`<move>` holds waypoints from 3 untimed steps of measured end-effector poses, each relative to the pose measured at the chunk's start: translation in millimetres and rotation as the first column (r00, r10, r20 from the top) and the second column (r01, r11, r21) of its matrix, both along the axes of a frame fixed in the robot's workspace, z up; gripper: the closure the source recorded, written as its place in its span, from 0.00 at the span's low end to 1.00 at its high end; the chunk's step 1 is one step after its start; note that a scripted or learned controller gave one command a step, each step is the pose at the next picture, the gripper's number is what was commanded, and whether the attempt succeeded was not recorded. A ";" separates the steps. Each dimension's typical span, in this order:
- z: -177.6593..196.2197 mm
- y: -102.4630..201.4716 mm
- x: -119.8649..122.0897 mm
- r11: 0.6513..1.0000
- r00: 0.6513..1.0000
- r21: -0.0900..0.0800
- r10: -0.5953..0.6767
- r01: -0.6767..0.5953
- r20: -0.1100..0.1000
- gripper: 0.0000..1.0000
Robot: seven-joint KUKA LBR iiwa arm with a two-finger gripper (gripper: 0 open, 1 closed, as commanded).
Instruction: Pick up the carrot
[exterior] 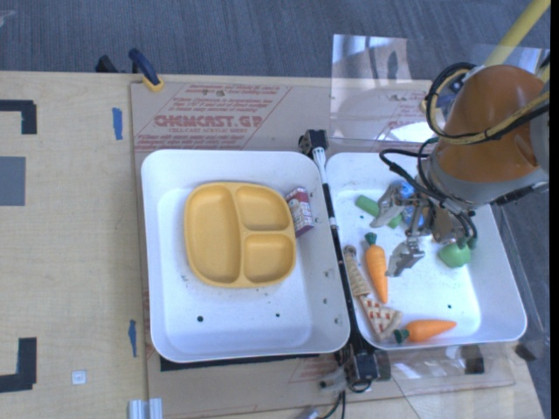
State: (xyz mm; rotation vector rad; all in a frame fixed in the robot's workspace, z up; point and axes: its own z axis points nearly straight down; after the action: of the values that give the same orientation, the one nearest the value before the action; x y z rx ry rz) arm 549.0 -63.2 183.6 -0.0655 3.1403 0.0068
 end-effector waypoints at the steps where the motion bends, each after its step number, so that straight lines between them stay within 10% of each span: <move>1: -90.4 -51.4 0.8 0.940 0.940 -0.004 -0.342 0.342 0.002 0.00; 2: 4.4 44.7 44.2 0.801 0.801 0.005 -0.599 0.599 0.009 0.00; 3: 1.8 20.6 53.8 0.540 0.540 0.000 -0.842 0.842 0.005 0.00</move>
State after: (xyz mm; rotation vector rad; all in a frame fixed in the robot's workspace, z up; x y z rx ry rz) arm 602.7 -42.6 185.4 1.4454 2.7817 0.0008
